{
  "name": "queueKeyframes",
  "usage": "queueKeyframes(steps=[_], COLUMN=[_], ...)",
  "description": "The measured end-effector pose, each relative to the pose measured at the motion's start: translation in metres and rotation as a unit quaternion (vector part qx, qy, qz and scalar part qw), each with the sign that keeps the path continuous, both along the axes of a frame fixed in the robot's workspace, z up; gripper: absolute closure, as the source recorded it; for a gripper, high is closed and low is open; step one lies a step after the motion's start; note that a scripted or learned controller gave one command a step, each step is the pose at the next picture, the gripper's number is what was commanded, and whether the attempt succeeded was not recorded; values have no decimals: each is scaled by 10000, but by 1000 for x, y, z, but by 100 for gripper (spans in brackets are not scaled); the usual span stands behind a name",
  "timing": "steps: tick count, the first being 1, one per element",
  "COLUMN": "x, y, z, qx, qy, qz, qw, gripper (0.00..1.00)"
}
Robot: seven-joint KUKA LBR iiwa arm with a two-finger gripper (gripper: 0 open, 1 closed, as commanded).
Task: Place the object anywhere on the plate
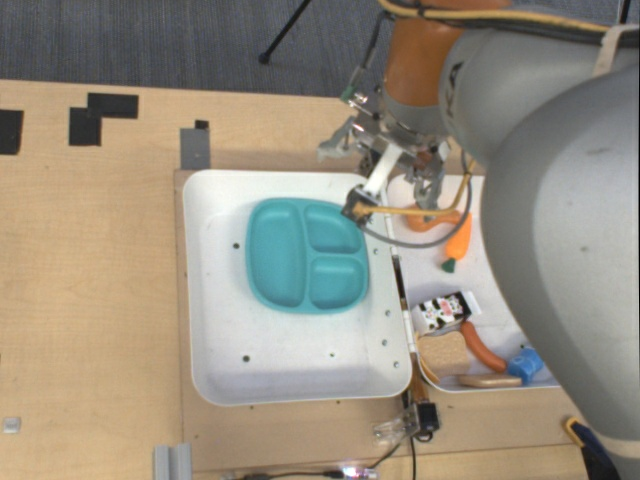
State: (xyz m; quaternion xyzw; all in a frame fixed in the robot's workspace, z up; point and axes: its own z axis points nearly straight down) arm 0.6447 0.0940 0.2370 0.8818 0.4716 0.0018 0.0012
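A teal divided plate point(300, 258) is seen in the left bin point(215, 298), lying flat, a little toward the far side. The right bin point(425, 273) is partly covered by the grey arm point(560, 168), which is reaching in from the right, with its orange band point(425, 38) at the top of the view. The gripper point(427, 190) is held over the far left corner of the right bin, just beside the wall that is shared by the two bins. Whether it is open or closed cannot be told, and nothing can be seen to be held by it.

A toy carrot point(459, 238) is found in the right bin, just near the gripper, with its green end pointed toward the camera. It is apart from the plate, on the other side of the wall. Nearer to the camera, in the same bin, a small black-and-white box point(443, 311), a brown slice like bread point(447, 353), a reddish sausage point(483, 350) and a blue piece point(528, 365) are lying close together.
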Motion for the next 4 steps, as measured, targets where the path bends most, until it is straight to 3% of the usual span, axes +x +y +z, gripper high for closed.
queueKeyframes(steps=[4], x=[0], y=[0], z=[0], qx=[0], qy=[0], qz=[0], qw=[10000], gripper=[0])
